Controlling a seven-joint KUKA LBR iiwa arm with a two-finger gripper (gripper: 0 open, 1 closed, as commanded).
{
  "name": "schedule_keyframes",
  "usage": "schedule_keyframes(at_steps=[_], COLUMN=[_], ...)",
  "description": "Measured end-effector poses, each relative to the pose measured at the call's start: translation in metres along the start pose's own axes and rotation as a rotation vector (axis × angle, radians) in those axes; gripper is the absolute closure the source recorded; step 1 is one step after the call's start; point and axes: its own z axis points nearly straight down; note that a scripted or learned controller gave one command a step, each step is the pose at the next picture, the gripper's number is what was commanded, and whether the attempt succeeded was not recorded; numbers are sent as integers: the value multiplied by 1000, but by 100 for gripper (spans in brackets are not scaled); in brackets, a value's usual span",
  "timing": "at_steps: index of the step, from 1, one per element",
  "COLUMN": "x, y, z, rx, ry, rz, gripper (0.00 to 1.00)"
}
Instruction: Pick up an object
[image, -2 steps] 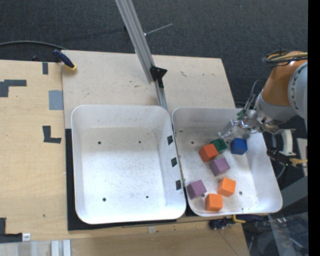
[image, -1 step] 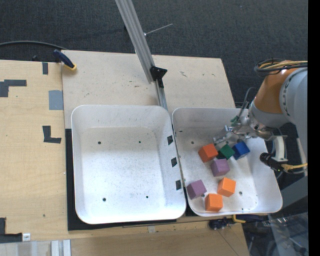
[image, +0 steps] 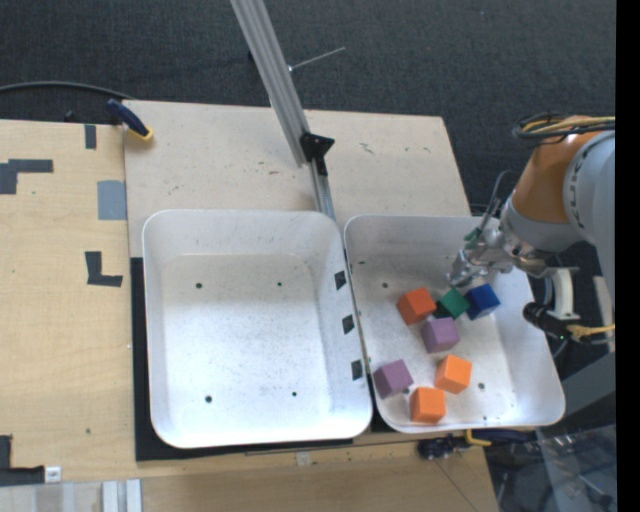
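The right bin holds several small blocks. An orange block, a green block, a blue block and a purple block cluster near its middle. Another purple block and two orange blocks lie toward the front. My gripper reaches down from the right, its tip just above the green and blue blocks. Nothing shows between its fingers.
The left bin stands beside the right one, sharing a raised middle rim. A slanted metal rail crosses the bench behind the bins. Cables hang beside the arm at the right edge.
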Motion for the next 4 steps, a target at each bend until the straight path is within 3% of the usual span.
schedule_keyframes(at_steps=[2, 3, 4], x=[9, 9, 62], y=[-1, -1, -8], z=[-103, -106, -111], rx=[-7, -1, 0], ry=[0, 1, 3], rz=[1, 3, -2], gripper=[100, 100, 100])
